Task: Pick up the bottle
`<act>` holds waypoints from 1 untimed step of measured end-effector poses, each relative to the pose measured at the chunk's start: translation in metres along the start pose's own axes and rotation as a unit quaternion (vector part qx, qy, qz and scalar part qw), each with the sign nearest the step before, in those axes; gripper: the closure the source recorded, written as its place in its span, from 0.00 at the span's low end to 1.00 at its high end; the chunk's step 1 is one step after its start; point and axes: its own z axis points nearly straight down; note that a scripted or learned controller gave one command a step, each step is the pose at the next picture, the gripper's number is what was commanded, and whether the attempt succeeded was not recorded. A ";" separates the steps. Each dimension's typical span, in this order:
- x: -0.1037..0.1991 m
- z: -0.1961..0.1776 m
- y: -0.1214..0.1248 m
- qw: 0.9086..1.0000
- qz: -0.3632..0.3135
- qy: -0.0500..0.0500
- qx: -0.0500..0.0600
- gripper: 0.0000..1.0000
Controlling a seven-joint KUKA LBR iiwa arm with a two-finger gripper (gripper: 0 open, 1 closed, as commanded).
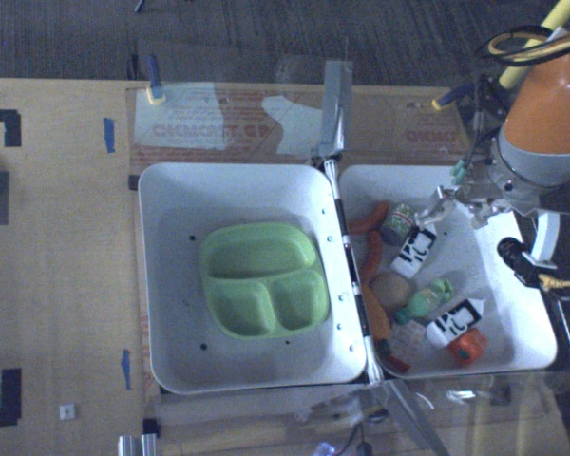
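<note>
Tray (pixel 262 291) in left bin (pixel 171 207); bottle (pixel 426 300) in right bin (pixel 522 340)

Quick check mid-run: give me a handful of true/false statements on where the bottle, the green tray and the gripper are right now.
1. The green divided tray lies in the left bin. True.
2. The green bottle lies in the right bin. True.
3. The bottle stands on the green tray. False: it lies among the clutter in the right bin.
4. The gripper hangs over the left bin. False: it is above the right bin's far side.
5. An orange-red item lies near the right bin's near edge. True.
</note>
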 end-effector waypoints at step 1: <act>-0.026 0.090 -0.025 1.000 -0.017 -0.003 -0.017 0.00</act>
